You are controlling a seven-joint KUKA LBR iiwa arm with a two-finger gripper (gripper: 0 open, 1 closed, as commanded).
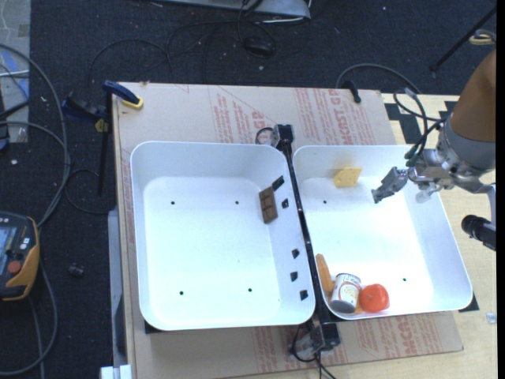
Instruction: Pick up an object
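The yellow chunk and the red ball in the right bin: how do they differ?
The yellow chunk is pale and blocky; the red ball is round and orange-red. The chunk lies alone near the bin's far wall; the ball sits in the near corner beside a small can. Both are small and lie apart from the gripper.

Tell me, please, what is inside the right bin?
Inside the right bin lie a yellow sponge piece, a carrot, a small can and a tomato. The gripper hangs above it, hiding some floor.
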